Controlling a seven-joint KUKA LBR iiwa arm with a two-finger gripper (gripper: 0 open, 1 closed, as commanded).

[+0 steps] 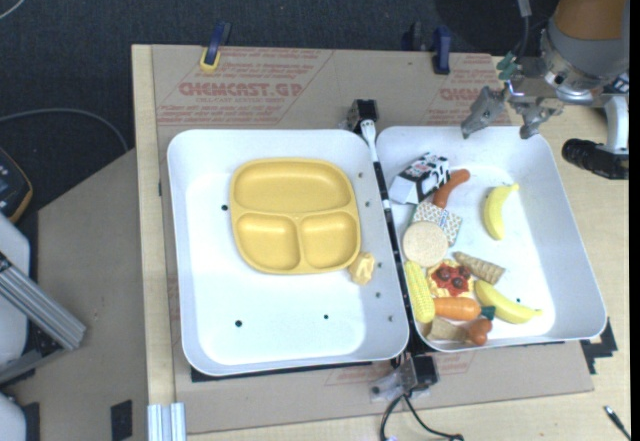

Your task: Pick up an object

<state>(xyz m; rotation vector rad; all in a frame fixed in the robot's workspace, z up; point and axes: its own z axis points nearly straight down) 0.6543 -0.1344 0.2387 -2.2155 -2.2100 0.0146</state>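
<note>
A: Light's even and bright from overhead. Both white bins [200,309] are close to blown out, almost no texture on the floors.

B: Shadows?

A: Soft and short. Thin one under the yellow tray [295,214], faint ones beside the food pile. No hard glare spots, just a dull sheen on the tray.

B: Focus?

A: Centre is decent, print on the cardboard [240,84] is legible. Small items look a bit soft, maybe compression. Arm's wrist [590,4] at top right is slightly smeared. Dark floor [90,9] is underexposed, grainy. Bench edges look slightly bowed, probably lens.
</note>
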